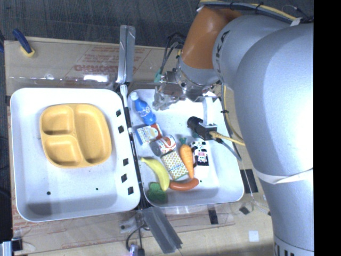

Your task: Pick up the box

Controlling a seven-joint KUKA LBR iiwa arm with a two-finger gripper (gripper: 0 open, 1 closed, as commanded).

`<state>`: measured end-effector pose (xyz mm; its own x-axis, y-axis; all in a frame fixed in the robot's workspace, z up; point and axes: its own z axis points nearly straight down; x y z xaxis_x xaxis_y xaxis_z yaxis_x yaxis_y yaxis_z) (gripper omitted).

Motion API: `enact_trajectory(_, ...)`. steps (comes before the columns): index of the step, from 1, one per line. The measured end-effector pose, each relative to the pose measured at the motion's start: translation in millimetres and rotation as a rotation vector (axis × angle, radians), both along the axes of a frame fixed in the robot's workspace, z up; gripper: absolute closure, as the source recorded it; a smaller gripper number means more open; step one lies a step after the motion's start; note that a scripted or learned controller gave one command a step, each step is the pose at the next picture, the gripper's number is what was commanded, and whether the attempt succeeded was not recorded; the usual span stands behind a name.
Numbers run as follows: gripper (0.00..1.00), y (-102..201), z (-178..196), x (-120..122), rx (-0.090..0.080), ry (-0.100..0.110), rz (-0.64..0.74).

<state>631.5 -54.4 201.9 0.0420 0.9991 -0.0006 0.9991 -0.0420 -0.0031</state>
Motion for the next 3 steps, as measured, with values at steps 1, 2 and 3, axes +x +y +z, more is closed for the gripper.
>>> enact_trajectory(1,1.00,-68.6,-97.3,17.3,0.001,0.001,0.179)
enact_trajectory(2,0.00,-68.4,-97.1,17.5,0.001,0.000,0.179)
enact_trajectory(3,0.00,-55.0,-104.2,-36.1,-0.001,-0.013,0.263)
